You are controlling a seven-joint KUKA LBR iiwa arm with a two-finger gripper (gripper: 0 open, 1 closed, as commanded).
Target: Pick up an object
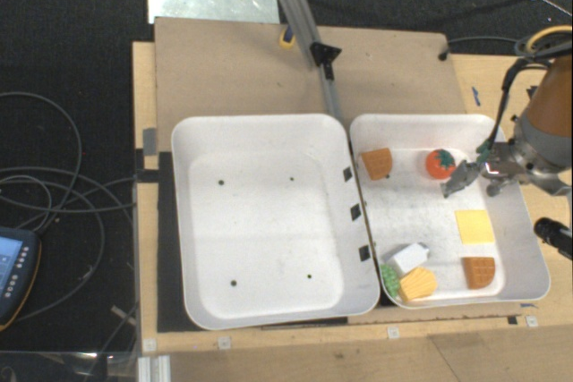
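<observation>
**Reaching for the red fruit in the right bin**

Standing on the counter are two white bins. The left bin has nothing to pick; the right bin carries all the pieces. The grey arm comes in from the right, and its claw hangs over the upper part of this bin. Whether the claw is spread or pressed together I cannot tell.

The red tomato-like toy lies just beside the claw, on its left. A yellow flat square is below, then an orange block, a waffle piece and a small heap.

For a good grasp, I think the claw should centre over the round toy, then lower straight, because round things roll away easily.
</observation>
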